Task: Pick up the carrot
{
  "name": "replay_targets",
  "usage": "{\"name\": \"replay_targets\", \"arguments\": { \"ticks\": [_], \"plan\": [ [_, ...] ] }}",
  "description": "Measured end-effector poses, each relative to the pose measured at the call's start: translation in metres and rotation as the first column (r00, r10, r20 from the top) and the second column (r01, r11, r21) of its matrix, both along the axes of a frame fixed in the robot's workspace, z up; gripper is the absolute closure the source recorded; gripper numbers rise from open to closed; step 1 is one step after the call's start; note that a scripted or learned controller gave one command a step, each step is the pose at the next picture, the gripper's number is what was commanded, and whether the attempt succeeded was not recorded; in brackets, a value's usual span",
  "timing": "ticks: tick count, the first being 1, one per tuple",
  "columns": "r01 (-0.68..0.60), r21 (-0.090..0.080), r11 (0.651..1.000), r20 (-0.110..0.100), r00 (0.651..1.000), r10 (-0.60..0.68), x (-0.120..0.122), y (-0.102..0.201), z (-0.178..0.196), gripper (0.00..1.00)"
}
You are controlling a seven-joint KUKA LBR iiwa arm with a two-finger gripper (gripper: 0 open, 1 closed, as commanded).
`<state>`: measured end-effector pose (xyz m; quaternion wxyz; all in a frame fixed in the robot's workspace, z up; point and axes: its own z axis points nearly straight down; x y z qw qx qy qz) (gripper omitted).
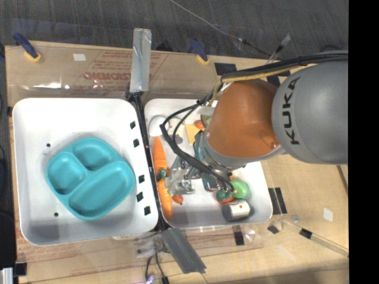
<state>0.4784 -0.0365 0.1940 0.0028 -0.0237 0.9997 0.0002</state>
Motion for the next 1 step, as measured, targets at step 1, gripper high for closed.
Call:
{"name": "replay_targets", "arguments": {
  "ticks": [1],
  "plan": [
    [-0.113,-0.001,0.994,-0.002,0.994,0.113,0.0212,0.0077,0.0083,1.00]
  ]
}}
